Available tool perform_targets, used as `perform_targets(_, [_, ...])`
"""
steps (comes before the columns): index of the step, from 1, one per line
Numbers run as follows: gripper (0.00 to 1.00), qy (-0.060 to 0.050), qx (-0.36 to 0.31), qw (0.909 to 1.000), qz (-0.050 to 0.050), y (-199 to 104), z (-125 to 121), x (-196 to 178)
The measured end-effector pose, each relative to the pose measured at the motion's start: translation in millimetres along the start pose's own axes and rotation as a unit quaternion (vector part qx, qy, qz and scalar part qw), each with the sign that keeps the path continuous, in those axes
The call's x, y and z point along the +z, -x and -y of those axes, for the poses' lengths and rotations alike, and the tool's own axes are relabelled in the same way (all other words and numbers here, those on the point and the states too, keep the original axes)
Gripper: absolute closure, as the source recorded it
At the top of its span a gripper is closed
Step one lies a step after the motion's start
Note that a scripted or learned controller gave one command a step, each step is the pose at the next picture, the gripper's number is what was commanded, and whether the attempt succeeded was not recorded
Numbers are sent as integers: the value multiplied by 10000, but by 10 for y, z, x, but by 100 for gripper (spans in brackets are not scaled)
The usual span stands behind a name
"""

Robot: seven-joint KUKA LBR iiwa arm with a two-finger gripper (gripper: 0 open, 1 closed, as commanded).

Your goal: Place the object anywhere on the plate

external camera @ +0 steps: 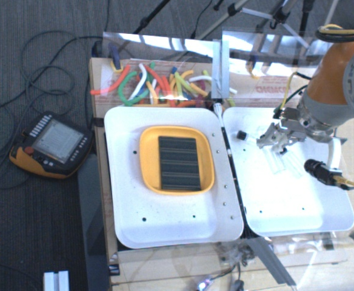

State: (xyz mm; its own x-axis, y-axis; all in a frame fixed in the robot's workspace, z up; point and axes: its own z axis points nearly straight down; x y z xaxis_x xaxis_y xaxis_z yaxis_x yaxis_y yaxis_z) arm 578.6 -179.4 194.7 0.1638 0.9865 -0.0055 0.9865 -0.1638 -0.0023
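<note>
1 plate (207, 162) w/ dark object (178, 163), left bin; fingers (273, 139) state unclear.

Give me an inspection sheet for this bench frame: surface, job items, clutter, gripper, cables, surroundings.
Surface: two white bins side by side, left bin and right bin.
Job items: yellow plate in the left bin, with a dark ribbed block lying on it.
Clutter: small black piece in the right bin; coloured tubes piled behind the left bin.
Gripper: gripper low over the right bin; open or shut, cannot tell.
Cables: black cables across the floor on the left.
Surroundings: pendant on the floor left of the bench; stand legs at the top.
</note>
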Motion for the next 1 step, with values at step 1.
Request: perform_targets(1, [0, 2, 1, 10000, 2, 2, -1, -2])
